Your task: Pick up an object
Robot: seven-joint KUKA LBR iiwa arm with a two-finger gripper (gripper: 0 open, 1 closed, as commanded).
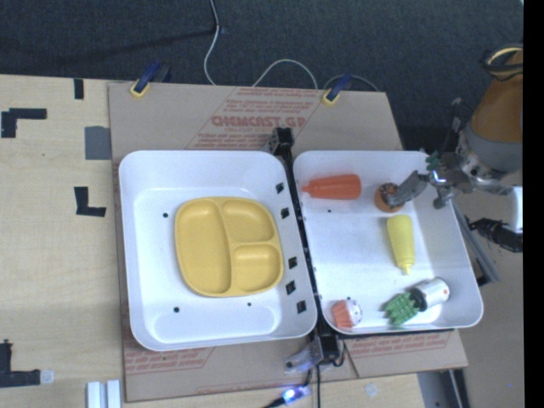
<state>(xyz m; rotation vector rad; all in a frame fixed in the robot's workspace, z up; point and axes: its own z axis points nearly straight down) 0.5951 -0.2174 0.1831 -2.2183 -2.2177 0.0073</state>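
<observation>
The right bin (442,321) holds several small things: an orange carrot (333,187) at the back, a small brown round piece (388,196) beside it, a yellow squeeze bottle (401,242) in the middle, a green and white toy (413,301) at the front right, and a small orange and white item (344,313) at the front left. My gripper (425,191) hangs over the bin's back right corner, just right of the brown piece. It is open, with nothing between its fingers.
The left bin (140,228) holds a yellow divided plate (229,245). A black clip strip (293,228) joins the two bins along the middle. Both bins sit on a cardboard sheet (255,117) with cables behind.
</observation>
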